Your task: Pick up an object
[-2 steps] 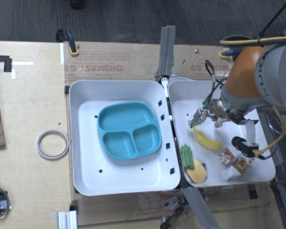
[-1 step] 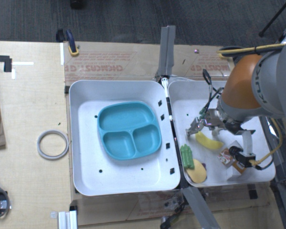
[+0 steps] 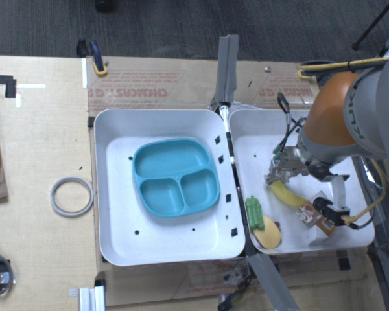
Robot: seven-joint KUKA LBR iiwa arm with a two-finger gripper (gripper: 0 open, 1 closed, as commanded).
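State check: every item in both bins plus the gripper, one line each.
Teal three-compartment plastic tray: flat in left white bin, nothing in it.
Yellow banana: lying in right white bin, under the gripper.
Green pickle-shaped toy: lying by the bin's left wall.
Tan round piece: flat, touching the green toy.
Gripper: low over the banana's end; grasp unclear.

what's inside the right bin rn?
In the right bin: a banana directly under the hand, a green toy, a tan round piece and a small brown item. The arm covers the bin's far right corner.
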